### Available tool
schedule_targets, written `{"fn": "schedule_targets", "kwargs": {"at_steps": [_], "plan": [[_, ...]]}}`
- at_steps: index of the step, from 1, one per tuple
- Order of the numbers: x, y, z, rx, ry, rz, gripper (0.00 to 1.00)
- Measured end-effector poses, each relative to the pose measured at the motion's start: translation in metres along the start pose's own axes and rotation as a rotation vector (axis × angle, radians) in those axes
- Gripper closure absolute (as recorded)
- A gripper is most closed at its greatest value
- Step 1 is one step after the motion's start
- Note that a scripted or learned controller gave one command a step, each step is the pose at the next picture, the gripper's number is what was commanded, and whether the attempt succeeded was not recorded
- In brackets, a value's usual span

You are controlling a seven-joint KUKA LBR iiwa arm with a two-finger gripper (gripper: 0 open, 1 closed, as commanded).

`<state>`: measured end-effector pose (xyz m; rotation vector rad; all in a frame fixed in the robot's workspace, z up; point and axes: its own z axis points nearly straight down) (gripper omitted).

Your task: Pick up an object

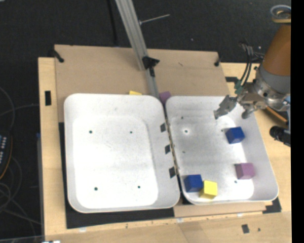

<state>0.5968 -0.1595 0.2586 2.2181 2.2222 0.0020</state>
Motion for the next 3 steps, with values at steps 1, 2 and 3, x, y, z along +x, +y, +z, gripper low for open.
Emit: {"fn": "schedule_targets", "kwargs": {"at_steps": [1,2,3], "plan": [[-0.001,0.001,-0.011,-0.003,-0.001,-0.001,1.00],[-0.039,-0.023,0.112,0.009,0.000,0.004,1.00],[-0.038,-0.021,0.108,0.000,0.000,0.005,0.00]]}}
